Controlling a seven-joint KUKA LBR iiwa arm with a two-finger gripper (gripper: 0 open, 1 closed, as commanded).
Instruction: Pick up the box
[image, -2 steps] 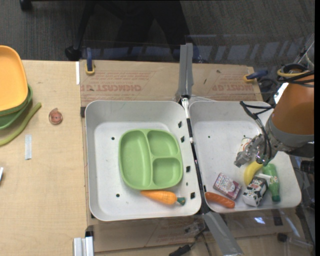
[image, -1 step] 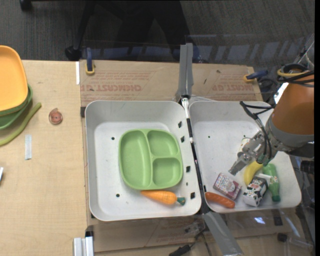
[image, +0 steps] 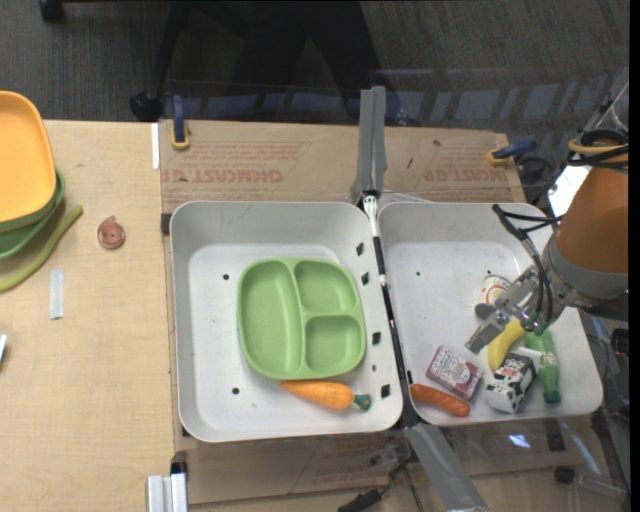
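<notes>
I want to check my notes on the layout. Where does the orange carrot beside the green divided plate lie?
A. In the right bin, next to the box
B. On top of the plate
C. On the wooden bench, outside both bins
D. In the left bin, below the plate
D: the carrot lies on the left bin floor, just below the green plate.

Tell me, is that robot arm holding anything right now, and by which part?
It cannot be told: the gripper sits low over the yellow item in the right bin.
</notes>
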